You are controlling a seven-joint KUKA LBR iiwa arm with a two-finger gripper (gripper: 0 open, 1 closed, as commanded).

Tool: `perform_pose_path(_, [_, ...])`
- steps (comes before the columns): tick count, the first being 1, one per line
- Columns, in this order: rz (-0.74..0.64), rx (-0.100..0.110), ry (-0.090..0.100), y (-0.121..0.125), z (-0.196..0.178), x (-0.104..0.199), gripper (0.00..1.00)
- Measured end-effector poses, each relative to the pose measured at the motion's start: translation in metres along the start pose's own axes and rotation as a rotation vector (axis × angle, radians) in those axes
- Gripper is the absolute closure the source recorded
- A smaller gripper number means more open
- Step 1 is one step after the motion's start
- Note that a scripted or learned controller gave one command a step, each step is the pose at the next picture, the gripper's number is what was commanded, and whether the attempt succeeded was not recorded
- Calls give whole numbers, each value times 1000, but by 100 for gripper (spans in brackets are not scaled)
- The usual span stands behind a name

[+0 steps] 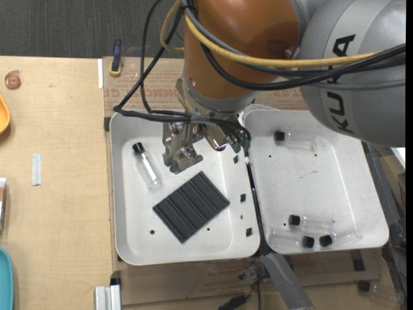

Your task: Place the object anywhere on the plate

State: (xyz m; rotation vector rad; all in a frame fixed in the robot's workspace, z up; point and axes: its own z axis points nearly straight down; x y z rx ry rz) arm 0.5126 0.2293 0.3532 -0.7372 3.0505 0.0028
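Gripper [182, 155] low over left bin [122, 237], just above dark ribbed plate [191, 206]. Fingers: state impossible to tell. Clear vial [146, 165] lying left of plate, ungrasped. Best shifted left, centred over vial, aligned across its length before closing.

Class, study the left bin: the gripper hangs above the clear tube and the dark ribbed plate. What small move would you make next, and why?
Probably shift the gripper toward the clear tube and lower it. The tube lies on the floor of the left bin, apart from the dark ribbed plate, and nothing shows between the fingers, so the tube must be grasped first.
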Motion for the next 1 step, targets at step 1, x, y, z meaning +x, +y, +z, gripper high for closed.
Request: perform_pose_path(1, [-140, 0, 3, -56, 96, 36, 100])
